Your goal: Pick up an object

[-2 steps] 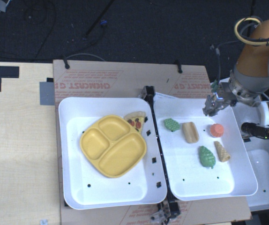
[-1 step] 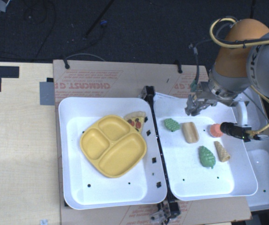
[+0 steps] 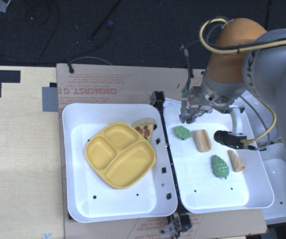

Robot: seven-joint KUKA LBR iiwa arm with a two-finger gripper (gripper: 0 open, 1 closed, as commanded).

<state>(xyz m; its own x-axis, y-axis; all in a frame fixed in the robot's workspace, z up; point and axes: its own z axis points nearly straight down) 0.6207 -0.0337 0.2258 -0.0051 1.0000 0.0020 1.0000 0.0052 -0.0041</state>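
Looking down from the camera view: arm [image 3: 242, 49] reaches in from the right, with the tool [image 3: 190, 114] poised over the far side of the right bin [image 3: 217, 193], near its far-left corner. Open or closed, I cannot tell from this angle. Nothing seen in its grip.

Right bin holds four loose things. Green piece [image 3: 183, 132] lies just on the near side of the tool, close to the divider between the bins. Tan block [image 3: 202, 140] sits just beside it to the right, a narrow gap between them. Green lump [image 3: 220, 166] and cone [image 3: 236, 161] lie nearer the front right, side by side and almost touching.

Left bin [image 3: 83, 193]: yellow plate [image 3: 120, 156] across the middle, pizza slice [image 3: 145, 128] at its far-right edge; touching or tucked under, cannot tell. Pale worktop [image 3: 18, 148] off to the left.

Judgement: step in hand is the approach, with no pick made yet. Green piece looks the likeliest target, being nearest the tool.

To do it well:
- centre over the piece itself, not over the gap to the tan block
- come straight down, low enough to get around a small, low thing
- close only once down, then lift plumb

Risks: clipping the bin wall or divider, nudging the tan block, closing on air above the piece
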